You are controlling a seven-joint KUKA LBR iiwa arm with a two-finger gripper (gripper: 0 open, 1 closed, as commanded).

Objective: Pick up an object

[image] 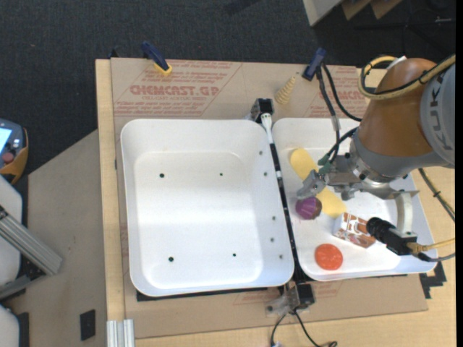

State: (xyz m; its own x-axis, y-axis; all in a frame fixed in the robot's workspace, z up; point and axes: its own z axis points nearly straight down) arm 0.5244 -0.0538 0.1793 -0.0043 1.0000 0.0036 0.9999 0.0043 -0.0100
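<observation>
The counter point(217, 85), a brown board clamped at its far edge, is carrying two white bins: the left bin point(202, 204) and the right bin point(362, 266), which is holding all the loose things near the counter's right edge. The arm point(405, 114), grey with its orange band, is leaning over the right bin, and the pincer point(312, 185) is hanging just above the purple ball point(309, 207); whether its tips are spread or pressed together cannot be told here. The likely target is that ball, small, round and glossy, sitting close to the divider between the bins and touching a yellow piece point(333, 204). Being round and smooth, it is probably going to roll or squirt aside if the tips close off-centre. Another yellow piece point(302, 160) is lying toward the far edge, a clear ribbed block point(354, 230) and an orange disc point(329, 256) toward the near edge.
</observation>
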